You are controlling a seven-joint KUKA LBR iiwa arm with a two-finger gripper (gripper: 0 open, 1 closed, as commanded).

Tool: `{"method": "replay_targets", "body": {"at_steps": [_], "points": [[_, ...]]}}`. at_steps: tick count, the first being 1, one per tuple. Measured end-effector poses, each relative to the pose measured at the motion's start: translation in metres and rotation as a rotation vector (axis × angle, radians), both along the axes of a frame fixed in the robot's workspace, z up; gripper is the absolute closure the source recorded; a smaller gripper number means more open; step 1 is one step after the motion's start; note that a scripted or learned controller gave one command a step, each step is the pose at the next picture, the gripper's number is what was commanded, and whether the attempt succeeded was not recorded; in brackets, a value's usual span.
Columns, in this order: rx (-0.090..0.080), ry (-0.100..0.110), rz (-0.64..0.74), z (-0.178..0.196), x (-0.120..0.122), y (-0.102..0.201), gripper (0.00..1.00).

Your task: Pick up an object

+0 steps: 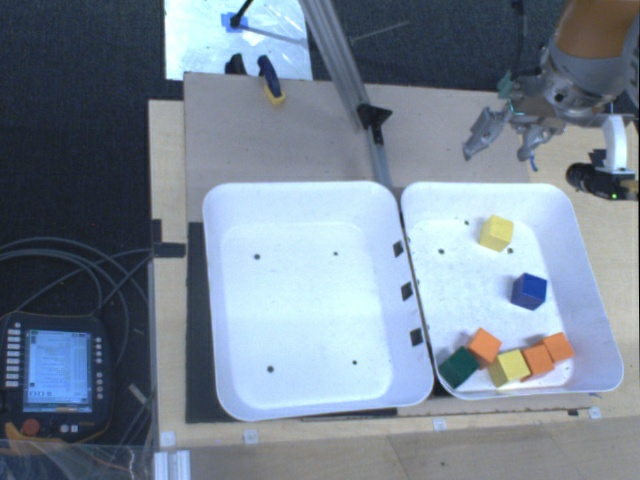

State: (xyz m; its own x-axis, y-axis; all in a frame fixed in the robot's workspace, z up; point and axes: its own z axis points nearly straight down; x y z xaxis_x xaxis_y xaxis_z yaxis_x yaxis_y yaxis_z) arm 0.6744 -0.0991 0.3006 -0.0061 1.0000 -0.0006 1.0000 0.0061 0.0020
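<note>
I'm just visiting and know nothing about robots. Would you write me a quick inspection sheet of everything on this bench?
Surface: tan bench bearing left bin and right bin.
Job's things: in the right bin, yellow cube, blue cube, and a front cluster of green cube, three orange cubes and another yellow.
Clutter: clamps at the bench's far edge.
Grippers: pincer open, above the right bin's far rim, holding nothing.
Cables: loops beside handheld screen.
Surroundings: dark floor.

Tan bench (280, 138) carries two shallow white bins side by side: left bin (215, 298) and right bin (590, 298). A yellow-handled tool (270, 80) lies near its far edge
</note>
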Motion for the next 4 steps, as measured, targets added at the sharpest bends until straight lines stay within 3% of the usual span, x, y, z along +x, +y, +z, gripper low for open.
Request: {"method": "replay_targets", "body": {"at_steps": [1, 4], "points": [[0.0, 0.0, 0.0, 0.0, 0.0, 0.0, 0.0], [0.0, 0.006, -0.004, -0.167, -0.027, -0.001, 0.0]]}}
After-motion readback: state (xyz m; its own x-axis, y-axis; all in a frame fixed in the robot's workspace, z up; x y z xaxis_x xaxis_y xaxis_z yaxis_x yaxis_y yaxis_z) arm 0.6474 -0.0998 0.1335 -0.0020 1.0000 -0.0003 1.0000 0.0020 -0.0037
